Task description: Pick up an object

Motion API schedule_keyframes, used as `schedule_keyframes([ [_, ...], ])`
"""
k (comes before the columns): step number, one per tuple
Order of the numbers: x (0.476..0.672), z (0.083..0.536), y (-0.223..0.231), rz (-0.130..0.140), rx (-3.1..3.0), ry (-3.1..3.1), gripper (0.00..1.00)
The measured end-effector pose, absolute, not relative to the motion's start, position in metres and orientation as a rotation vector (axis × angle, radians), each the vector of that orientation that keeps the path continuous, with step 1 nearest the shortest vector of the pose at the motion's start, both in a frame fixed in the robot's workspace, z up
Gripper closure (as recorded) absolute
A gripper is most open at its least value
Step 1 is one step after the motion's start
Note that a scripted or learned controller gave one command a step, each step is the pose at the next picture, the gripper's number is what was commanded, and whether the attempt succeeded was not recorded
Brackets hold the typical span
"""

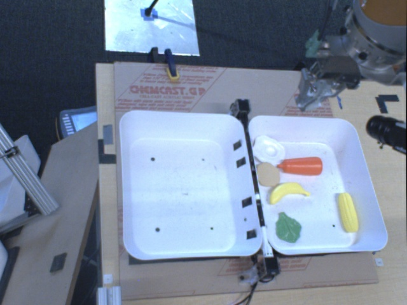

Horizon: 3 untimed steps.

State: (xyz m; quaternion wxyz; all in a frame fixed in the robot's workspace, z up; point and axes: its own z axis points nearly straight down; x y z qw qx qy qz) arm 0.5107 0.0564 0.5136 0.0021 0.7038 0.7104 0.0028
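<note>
Worktop [159,81]: two white bins. Left bin [184,183]. Right bin [365,189] holding carrot [301,165], corn [347,211], banana [288,192], green leaf [289,227], fried egg [268,149]. End effector [313,97]: above the right bin's far rim, carrying nothing; finger spread cannot be told. Step: approach. Next: choose one item, descend over it.

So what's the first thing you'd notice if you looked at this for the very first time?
Probably the bright toy food clustered in the right bin: an orange carrot, a yellow banana, a yellow corn cob, a green leafy piece and a white fried egg. Next, the gripper hanging above that bin's far edge, at the picture's upper right.
</note>
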Motion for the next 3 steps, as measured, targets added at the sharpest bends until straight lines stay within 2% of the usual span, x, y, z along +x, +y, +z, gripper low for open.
schedule_keyframes([
  [1, 0.511, 0.513, 0.056, 0.008, 2.208, 2.230, 0.00],
  [2, 0.511, 0.525, 0.057, 0.012, 2.201, 2.234, 1.00],
  [3, 0.485, 0.505, 0.135, 0.004, 2.208, 2.236, 1.00],
])
